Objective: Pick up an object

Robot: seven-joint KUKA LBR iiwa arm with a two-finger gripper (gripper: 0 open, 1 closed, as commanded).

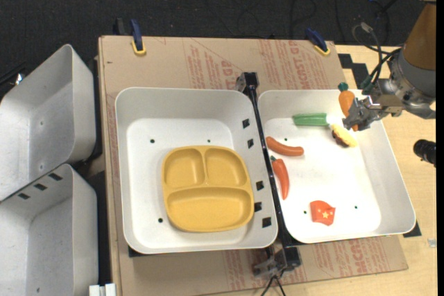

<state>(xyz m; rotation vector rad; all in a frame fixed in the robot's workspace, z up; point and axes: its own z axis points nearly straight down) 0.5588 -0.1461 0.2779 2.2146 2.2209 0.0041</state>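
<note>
The pincer (359,116) hovers at the right bin's (395,215) upper right edge; whether it is spread or pressed together I cannot tell. The nearest object, a yellow piece (344,136), lies just below-left of it, long axis slanting down-right.

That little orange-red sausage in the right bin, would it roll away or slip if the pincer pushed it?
The sausage looks rounded and smooth, so a sideways nudge would probably roll it across the flat floor of the right bin. Its glossy surface suggests that it may slip from a loose hold. It seems small, likely a light plastic toy.
</note>
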